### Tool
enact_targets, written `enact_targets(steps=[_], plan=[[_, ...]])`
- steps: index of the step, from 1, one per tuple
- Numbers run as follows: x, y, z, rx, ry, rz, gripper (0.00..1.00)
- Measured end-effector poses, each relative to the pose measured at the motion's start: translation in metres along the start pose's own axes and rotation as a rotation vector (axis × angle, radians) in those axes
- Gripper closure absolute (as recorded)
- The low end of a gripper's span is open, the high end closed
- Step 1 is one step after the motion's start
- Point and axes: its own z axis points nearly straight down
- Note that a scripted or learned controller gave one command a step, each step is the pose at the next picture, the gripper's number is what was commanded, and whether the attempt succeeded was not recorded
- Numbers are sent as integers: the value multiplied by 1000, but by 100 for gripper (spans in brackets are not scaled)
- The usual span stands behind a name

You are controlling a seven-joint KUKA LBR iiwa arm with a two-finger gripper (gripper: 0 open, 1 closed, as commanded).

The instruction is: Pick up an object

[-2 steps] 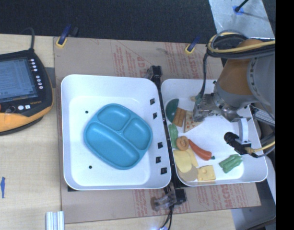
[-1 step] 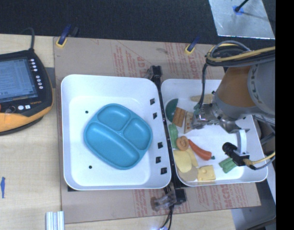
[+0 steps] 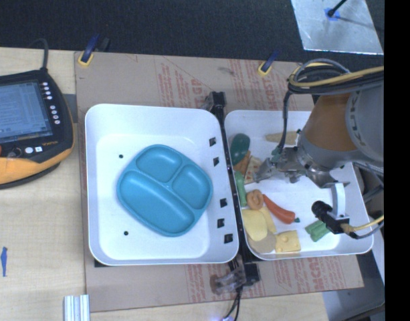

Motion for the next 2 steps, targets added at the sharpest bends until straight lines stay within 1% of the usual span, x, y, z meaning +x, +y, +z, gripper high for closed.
enact_targets(steps=[1, 2], plan=[[9, -88, 6, 25, 11, -2, 0], [8, -84, -5, 21, 10, -6, 100]])
